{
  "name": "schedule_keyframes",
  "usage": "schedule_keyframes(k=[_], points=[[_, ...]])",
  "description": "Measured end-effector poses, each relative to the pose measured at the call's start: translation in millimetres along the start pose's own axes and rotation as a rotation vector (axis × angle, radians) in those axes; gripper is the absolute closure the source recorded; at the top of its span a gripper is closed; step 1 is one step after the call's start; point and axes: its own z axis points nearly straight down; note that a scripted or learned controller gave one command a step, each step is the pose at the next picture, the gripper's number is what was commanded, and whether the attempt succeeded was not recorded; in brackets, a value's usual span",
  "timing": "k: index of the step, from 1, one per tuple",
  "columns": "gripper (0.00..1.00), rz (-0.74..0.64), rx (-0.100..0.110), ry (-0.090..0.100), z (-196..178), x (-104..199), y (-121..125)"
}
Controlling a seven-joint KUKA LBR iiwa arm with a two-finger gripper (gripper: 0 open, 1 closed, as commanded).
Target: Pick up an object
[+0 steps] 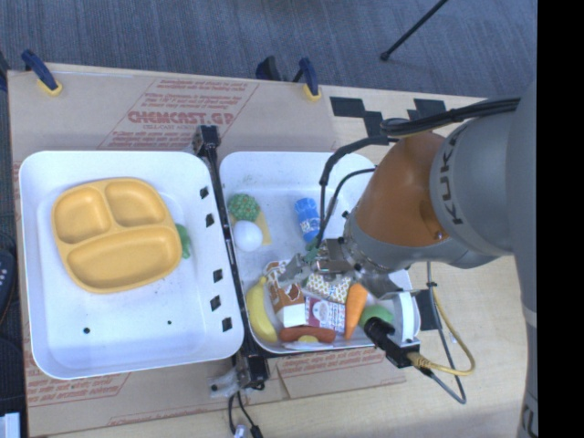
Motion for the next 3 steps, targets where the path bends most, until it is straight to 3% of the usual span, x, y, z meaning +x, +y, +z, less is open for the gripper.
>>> schedule_keyframes(k=[1, 2, 3], points=[[0.00, -0.251, -0.013, -0.005, 69, 2, 4], [1.00, -0.258, -0.010, -0.002, 61, 4, 4], [1.00, -0.437, -0.004, -0.002, -26, 70, 0]])
